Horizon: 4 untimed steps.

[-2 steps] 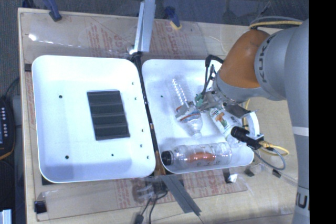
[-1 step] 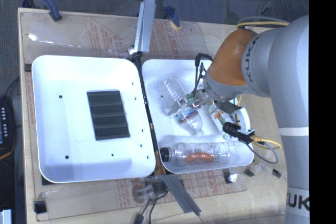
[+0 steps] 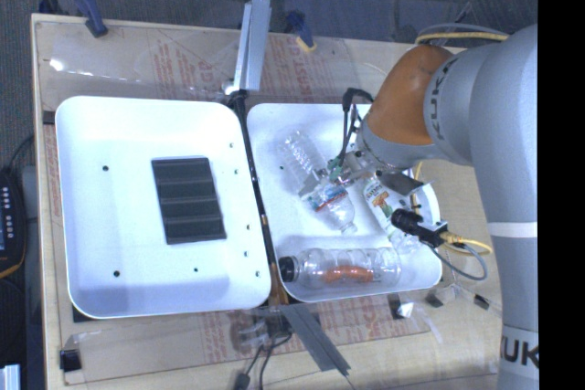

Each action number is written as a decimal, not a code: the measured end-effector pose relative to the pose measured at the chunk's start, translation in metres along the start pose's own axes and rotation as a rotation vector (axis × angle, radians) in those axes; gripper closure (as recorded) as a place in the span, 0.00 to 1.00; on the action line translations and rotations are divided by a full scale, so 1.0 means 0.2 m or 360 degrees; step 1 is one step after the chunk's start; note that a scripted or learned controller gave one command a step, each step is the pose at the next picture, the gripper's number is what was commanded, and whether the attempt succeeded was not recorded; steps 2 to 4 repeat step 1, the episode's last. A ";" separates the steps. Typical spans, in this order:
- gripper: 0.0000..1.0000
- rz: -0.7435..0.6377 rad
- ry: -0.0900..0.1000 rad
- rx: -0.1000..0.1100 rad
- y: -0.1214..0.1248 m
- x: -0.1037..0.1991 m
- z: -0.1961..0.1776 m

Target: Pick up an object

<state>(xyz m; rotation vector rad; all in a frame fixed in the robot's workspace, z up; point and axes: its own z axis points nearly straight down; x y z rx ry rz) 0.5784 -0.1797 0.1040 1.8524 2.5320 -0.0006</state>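
We see the grey two-finger gripper (image 3: 352,167) low over the small clear plastic bottle (image 3: 331,201) in the right white bin (image 3: 274,128), presumably reaching to grab it, grip state we cannot tell.

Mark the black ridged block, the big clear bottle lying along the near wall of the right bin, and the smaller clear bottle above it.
black ridged block (image 3: 188,199), camera view, its middle ridge.
big clear bottle (image 3: 343,267), camera view, mid body.
smaller clear bottle (image 3: 315,169), camera view, mid body.
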 end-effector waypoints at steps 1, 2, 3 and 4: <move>1.00 -0.0141 0.0006 0.0004 0.30 0.19 -0.36; 1.00 -0.0141 0.0006 0.0004 0.30 0.19 -0.36; 1.00 -0.0141 0.0006 0.0004 0.30 0.19 -0.36; 1.00 -0.0141 0.0006 0.0004 0.30 0.19 -0.36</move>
